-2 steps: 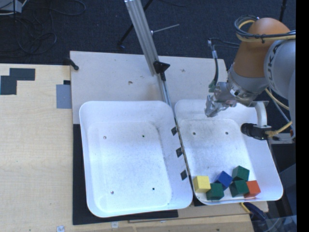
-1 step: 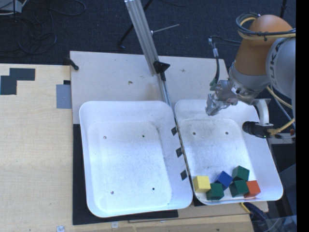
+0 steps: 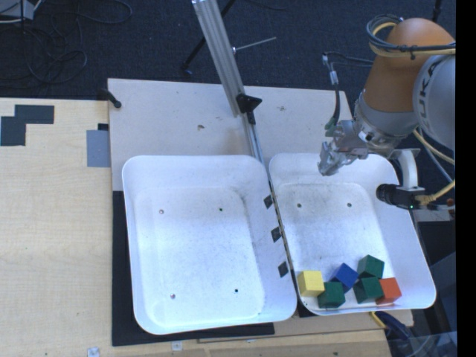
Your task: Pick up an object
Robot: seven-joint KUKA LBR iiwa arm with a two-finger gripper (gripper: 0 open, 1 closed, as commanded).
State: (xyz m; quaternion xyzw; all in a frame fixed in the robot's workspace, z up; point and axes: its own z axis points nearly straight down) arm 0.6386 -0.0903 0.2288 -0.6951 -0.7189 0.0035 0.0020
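The pincer (image 3: 329, 163) hangs over the right bin's (image 3: 327, 192) far edge; its state cannot be told. Coloured blocks (image 3: 349, 281) cluster well apart, toward five o'clock.

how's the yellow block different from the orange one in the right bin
Colour: the yellow block is yellow, the orange block orange. Place: the yellow block lies at the left end of the cluster, by the divider; the orange block sits at the right end, by the bin's outer wall. Both are small cubes at the near edge of the right bin.

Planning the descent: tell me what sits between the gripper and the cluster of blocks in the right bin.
Bare white floor of the right bin separates the gripper from the blocks, per the camera view.
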